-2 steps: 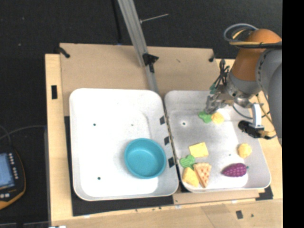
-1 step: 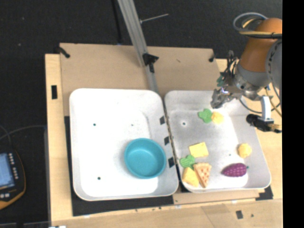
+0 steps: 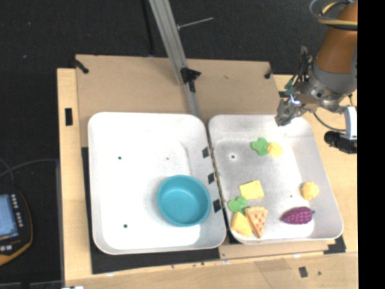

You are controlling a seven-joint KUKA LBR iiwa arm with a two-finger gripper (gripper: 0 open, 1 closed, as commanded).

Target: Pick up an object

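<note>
At the right bin's far right corner: gripper (image 3: 285, 117), finger state cannot be told, nothing seen held.
Nearer and left of it, well apart: green toy (image 3: 260, 146) touching yellow piece (image 3: 275, 150) in right bin (image 3: 240, 128).

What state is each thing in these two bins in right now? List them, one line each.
Blue bowl: upright, in left bin.
Purple grapes: lying in right bin.
Pizza slice: lying flat, touching a yellow wedge.
Yellow block: lying flat.
Gripper: above right bin's far edge, holding nothing visible.
</note>
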